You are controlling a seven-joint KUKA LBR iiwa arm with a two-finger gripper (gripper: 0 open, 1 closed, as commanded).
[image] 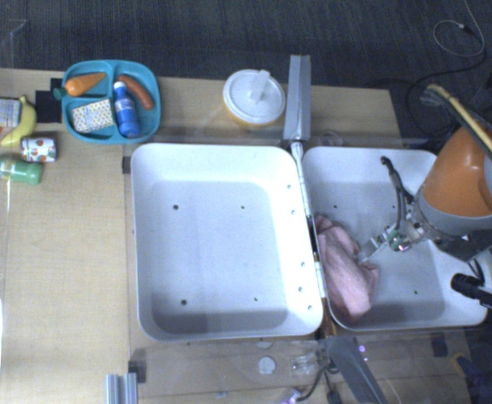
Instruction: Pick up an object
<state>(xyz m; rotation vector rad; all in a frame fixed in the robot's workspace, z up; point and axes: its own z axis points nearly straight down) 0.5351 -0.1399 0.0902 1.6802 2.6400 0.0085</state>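
Pink cloth (345, 268), item we list first: crumpled against left wall of right bin (447, 305), desk side. Pincer (378, 244) low at its right edge; open or closed we cannot tell. Left bin (149, 225) alongside.

Two shallow white plastic bins (212, 175), smooth, slight sheen. Crumpled pink cloth (345, 268), soft, matt. Pale wooden bench top (52, 268), smooth. Blue divided plastic tray (149, 82), glossy. Dark ribbed floor mat (229, 15), rough, matt.
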